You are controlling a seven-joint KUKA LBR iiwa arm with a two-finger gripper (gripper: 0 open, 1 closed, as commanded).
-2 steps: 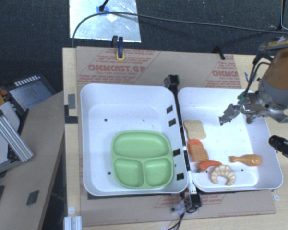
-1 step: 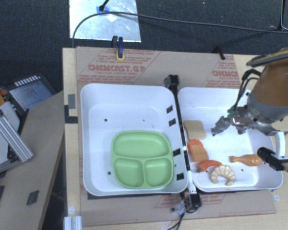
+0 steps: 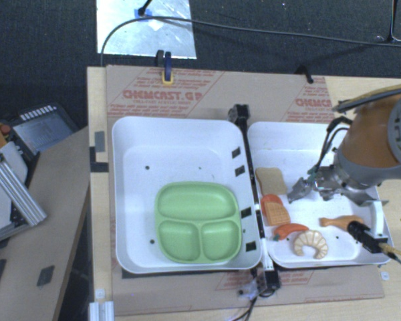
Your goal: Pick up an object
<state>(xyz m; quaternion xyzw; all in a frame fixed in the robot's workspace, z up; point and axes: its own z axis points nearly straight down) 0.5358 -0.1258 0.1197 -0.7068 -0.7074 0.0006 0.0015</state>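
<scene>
The right bin [image 3: 287, 136] holds several food toys. A tan slab [image 3: 270, 178] lies at its left side, with an orange waffle-like piece [image 3: 275, 212] just in front of it. Nearer the front edge are a red-orange pepper-like piece [image 3: 289, 230] and a pale croissant [image 3: 311, 243]. An orange drumstick-like piece [image 3: 341, 221] lies to the right of them. My gripper [image 3: 302, 190] hangs low over the middle of this bin, just right of the waffle piece and tan slab. Nothing is seen held in it.
The left bin [image 3: 130, 179] bears a green divided plate [image 3: 198, 221] in its front half. A black divider with clips [image 3: 247, 179] runs between the bins. The grey and orange arm [image 3: 381, 146] covers the right bin's right side.
</scene>
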